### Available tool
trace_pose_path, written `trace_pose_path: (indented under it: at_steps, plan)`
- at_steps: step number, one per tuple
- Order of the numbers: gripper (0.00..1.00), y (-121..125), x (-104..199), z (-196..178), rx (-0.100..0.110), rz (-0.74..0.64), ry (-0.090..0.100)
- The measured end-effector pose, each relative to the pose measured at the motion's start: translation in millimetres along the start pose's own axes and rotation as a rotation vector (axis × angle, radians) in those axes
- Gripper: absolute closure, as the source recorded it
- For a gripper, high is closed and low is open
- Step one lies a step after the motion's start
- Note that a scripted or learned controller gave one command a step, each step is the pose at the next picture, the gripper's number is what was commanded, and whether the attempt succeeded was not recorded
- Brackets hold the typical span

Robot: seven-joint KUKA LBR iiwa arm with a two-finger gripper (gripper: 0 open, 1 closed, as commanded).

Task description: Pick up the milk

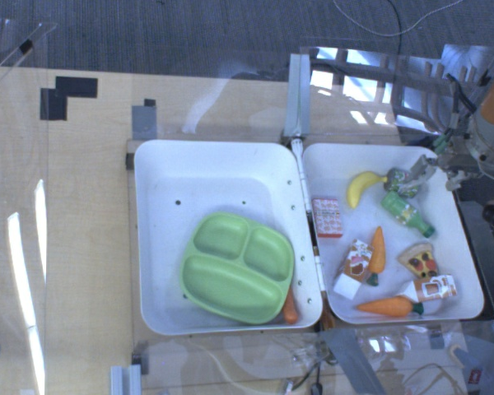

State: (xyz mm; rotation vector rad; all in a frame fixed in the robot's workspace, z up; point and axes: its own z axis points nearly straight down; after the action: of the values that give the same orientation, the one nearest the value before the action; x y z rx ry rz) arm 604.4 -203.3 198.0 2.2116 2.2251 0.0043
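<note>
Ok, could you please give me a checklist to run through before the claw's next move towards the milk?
1. Milk located: ok. The milk carton lies in the right bin, near its front left corner.
2. Claw above the milk: not ok. The claw is at the bin's far side, by the green bottle.
3. Milk free of neighbours: not ok. A carrot lies against it.
4. Milk upright: not ok. It appears to lie on its side.
5. Claw free of any load: cannot tell.
</note>
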Motion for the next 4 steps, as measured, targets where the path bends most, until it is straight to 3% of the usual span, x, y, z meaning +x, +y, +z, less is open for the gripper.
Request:
trace_pose_path:
  at_steps: [1, 2, 3, 4]
  plan:
    - [0.00, -109, 10, 12, -0.001, -0.441, -0.001]
    - [0.00, -112, -3, 105, -0.013, -0.490, -0.009]
    - [1.00, -107, -5, 91, -0.027, -0.489, -0.021]
    - [0.00, -107, -5, 91, -0.027, -0.489, -0.021]
